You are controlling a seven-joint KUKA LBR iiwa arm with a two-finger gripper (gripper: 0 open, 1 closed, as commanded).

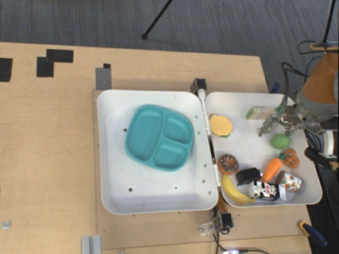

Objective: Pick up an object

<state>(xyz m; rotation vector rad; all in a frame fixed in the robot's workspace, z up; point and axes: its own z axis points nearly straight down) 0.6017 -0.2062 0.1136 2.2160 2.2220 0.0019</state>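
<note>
Green ball [280, 141] lies in the right bin [312, 194] near its right wall, just above the carrot [272, 169]; the banana [234, 190], donut [229, 164] and yellow cookie [221, 125] lie to its left. Hand [276, 127] hovers just above-left of the ball, fingers spread wide, nothing between them. Left bin [111, 194] on the table [47, 157] holds a teal divided plate [159, 136].

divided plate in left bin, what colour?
Teal, plain; the plate shows clearly in the camera view.
</note>
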